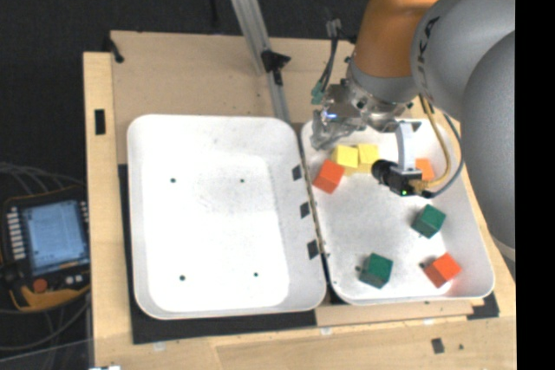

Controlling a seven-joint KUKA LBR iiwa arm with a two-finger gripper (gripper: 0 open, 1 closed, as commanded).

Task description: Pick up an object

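Note:
The right bin [451, 295] holds several small blocks. Two yellow blocks [355, 157] lie side by side near its far left corner, and an orange block [328, 177] rests just in front of them. My gripper [329, 132] hangs over that far left corner, just behind the yellow blocks and close to the bin's wall. Nothing shows in its grasp. Another orange block [424, 169] sits partly hidden behind a black part of the wrist [395, 176].
Two green blocks [427, 222] [375, 269] and an orange block [441, 269] lie in the near half of the right bin. The left bin [139, 186] stands alongside. A slanted metal pole [247, 9] rises behind the bins.

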